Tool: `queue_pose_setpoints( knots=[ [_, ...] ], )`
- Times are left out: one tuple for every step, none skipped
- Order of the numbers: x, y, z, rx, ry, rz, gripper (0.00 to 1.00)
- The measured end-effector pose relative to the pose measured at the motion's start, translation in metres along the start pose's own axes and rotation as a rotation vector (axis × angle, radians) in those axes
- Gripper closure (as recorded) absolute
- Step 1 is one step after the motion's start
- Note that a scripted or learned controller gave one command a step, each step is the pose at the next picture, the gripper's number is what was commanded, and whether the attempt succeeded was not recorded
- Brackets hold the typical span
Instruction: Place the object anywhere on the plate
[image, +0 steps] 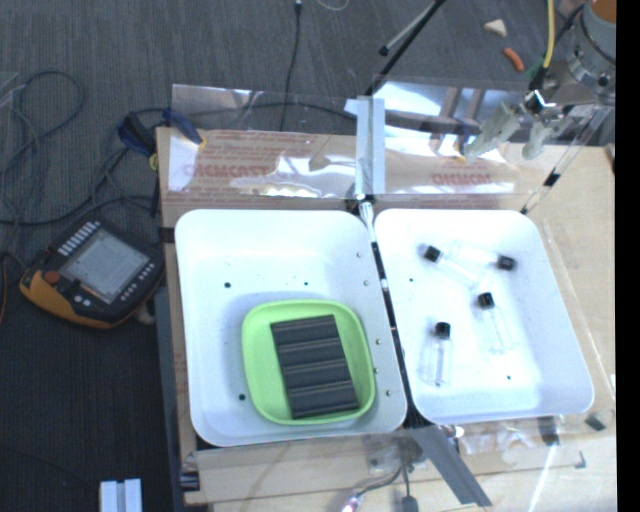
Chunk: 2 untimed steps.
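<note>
The arm's two fingers (490, 132) hung above the far edge of the surface, beyond the back rim of the right bin (560, 330). They stood spread apart with nothing between them.

The green plate (258, 330) lay well away from the fingers, down and to the left of them in the view, in the near half of the left bin (210, 250). A dark grey ribbed block (314, 365) rested flat on the plate, covering most of its middle and leaving the green rim showing all around.

Closer to the fingers, just below them in the view, four small clear vials with black caps lay in the right bin. Nearest the fingers were one vial (447, 258) lying down with its cap to the left and another (490, 266) with its cap to the right, the two end to end. Farther from the fingers lay a third vial (492, 318) and a fourth vial (436, 352), each with its cap at the far end.

A strip of crinkled clear sheeting (270, 165) ran along the back of both bins, passing under the fingers. Far to the left of the fingers, off the surface, a handheld control pendant (95, 272) sat on the dark floor among loose cables.
</note>
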<state>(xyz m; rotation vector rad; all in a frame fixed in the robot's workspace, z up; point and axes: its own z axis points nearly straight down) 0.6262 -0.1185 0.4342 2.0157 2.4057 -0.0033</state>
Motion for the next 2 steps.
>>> queue_pose_setpoints(
  knots=[
    [-0.012,0.041,0.000,0.000,0.000,-0.137,0.00],
    [-0.032,0.038,0.000,-0.001,0.000,-0.183,0.00]
  ],
)
